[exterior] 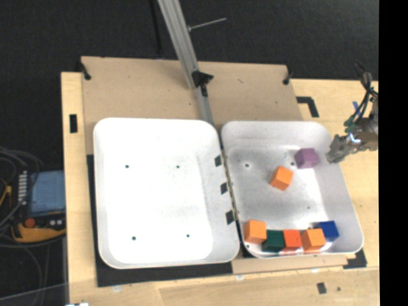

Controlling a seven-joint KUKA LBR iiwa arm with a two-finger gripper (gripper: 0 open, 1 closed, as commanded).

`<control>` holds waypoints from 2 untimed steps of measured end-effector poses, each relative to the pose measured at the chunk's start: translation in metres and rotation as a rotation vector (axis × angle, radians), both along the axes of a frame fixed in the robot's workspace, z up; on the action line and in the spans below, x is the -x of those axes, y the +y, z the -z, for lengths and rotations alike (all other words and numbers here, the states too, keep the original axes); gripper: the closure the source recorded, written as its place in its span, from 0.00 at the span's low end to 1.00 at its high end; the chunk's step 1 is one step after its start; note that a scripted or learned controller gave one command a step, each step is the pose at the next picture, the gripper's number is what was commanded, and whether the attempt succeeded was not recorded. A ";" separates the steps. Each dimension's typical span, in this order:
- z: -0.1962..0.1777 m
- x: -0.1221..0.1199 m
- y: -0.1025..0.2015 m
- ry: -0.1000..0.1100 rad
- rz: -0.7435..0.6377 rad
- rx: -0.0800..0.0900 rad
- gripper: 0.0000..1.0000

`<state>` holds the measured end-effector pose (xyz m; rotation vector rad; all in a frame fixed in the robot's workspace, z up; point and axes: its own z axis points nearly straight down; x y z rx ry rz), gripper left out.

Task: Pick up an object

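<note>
Along the near rim of the right bin [349,199] sit an orange block [255,230], green block [275,240], two more orange and a blue block [328,229], farther in an orange cube [281,178] and purple block [306,157] with bare floor around them, and the gripper [338,148] (jaw state impossible to tell, arm cut off at right) hovers over the bin's far right edge.

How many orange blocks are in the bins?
4, all in the right bin: one orange block alone mid-bin, three along the near edge. More could hide behind the row.
</note>
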<state>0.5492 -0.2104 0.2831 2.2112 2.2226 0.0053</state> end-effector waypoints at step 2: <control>0.002 -0.018 0.096 0.010 0.000 -0.003 1.00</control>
